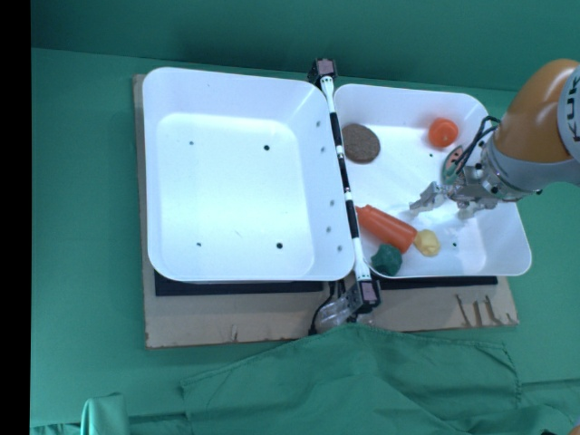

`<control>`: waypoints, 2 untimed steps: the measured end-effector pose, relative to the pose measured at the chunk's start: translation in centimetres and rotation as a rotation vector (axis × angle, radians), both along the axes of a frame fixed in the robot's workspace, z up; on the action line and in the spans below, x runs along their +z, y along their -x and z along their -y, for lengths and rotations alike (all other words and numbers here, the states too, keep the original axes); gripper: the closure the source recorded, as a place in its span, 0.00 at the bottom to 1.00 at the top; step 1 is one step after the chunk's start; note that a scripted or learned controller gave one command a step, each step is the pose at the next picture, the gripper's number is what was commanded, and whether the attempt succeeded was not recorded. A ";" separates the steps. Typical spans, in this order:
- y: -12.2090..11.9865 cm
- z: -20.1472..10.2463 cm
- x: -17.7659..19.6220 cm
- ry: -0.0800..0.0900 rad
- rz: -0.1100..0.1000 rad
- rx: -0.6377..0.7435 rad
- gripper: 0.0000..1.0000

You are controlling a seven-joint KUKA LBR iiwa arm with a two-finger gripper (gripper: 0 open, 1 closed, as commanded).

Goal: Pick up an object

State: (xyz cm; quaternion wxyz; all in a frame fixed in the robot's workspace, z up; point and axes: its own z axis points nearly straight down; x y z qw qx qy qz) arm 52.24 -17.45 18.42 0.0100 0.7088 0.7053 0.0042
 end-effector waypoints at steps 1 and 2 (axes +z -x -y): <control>-0.1 0.1 0.1 0.000 -0.001 0.001 0.00; 2.2 1.4 0.1 -0.001 0.000 0.001 0.00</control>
